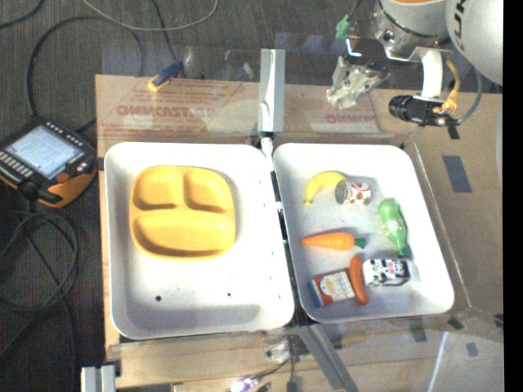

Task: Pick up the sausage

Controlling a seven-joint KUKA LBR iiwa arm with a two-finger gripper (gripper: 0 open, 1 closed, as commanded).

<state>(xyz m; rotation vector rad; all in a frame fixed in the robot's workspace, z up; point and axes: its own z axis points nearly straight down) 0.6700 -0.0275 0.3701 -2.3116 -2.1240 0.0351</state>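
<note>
The sausage (358, 279) is a short reddish-orange link lying near the front of the right bin (425, 178), wedged between a small red carton (332, 288) and a black-and-white milk carton (386, 272). My gripper (350, 88) hangs high beyond the far rim of the right bin, well away from the sausage, with nothing in it. Its pale fingers point down over the cardboard behind the bins.
The right bin also holds a banana (324, 185), a small can (355, 192), a green bottle (393, 224) and a carrot (331, 240). A yellow divided tray (185, 211) lies in the left bin (122, 300). A teach pendant (45, 162) sits far left.
</note>
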